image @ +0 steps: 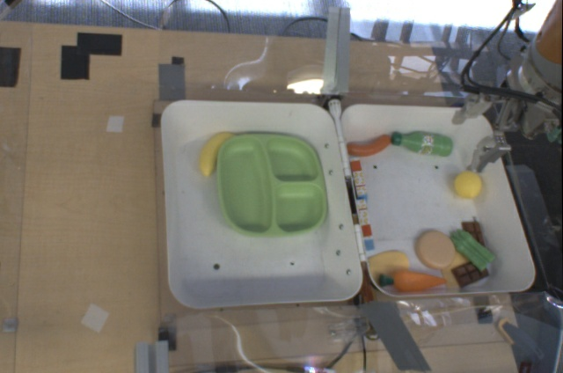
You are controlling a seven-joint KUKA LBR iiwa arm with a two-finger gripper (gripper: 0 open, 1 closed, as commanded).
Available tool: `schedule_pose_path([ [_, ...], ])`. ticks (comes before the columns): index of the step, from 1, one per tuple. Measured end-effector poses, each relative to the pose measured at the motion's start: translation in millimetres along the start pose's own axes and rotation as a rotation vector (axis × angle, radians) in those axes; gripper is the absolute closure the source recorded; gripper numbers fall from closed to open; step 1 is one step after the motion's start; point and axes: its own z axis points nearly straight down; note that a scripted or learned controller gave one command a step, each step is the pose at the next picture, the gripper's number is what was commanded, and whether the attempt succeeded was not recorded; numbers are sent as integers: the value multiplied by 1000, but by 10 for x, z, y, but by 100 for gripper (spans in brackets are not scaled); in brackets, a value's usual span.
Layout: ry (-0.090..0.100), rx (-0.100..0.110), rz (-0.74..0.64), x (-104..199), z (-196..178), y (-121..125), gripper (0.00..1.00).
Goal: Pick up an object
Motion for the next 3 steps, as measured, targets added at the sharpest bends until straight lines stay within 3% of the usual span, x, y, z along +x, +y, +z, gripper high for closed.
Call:
schedule_pose_path([
  [1,11,-3,60,-627,1664,173,0],
  [2,-1,3,178,384,1701,-335,0],
  [3,-6,1,290,741,1693,-292,0],
])
